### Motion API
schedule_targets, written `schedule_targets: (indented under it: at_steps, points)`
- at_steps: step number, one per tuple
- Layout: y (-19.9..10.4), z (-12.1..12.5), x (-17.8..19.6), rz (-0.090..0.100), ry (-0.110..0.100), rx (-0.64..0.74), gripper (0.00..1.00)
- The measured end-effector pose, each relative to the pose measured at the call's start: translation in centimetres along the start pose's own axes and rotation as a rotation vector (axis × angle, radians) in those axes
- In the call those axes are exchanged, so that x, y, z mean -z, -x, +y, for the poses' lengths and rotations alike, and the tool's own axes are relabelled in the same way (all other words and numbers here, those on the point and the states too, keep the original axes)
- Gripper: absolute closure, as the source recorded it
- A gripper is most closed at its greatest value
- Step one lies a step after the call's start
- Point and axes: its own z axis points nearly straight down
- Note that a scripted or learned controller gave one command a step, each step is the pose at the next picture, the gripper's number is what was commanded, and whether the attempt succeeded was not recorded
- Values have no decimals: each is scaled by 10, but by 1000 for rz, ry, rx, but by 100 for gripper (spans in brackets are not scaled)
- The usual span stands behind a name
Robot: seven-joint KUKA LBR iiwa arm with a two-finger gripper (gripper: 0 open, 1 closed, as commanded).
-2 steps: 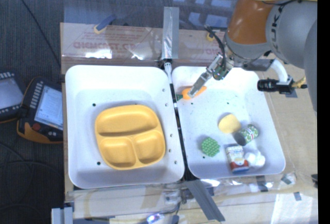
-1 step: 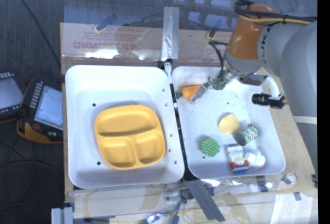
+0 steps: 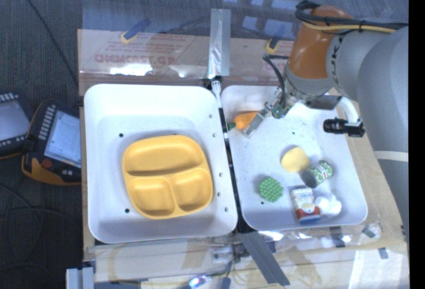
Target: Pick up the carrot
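Observation:
The carrot [image 3: 243, 119] is a short orange piece with a green end. It lies in the far left corner of the right bin [image 3: 345, 148], close against the wall between the two bins. My gripper [image 3: 257, 121] reaches down and left from the orange-banded wrist, and its tip sits right beside the carrot's right end, touching or nearly touching it. Part of the carrot is hidden behind the gripper's tip. I cannot make out whether the carrot is between the jaws.
Nearer in the right bin lie a yellow lemon-like fruit [image 3: 294, 159], a green round item [image 3: 270, 189], a small can [image 3: 319, 173] and a red-and-white carton [image 3: 304, 204]. The left bin [image 3: 106, 108] holds a yellow divided plate [image 3: 168, 175]. A teach pendant [image 3: 53, 143] lies off the bench at left.

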Motion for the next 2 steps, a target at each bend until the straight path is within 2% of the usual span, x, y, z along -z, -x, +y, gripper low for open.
schedule_targets:
  at_steps: [1,2]
  points:
    - [-42,14,93,5,13,-64,0]
    - [-61,26,113,7,13,-149,0]
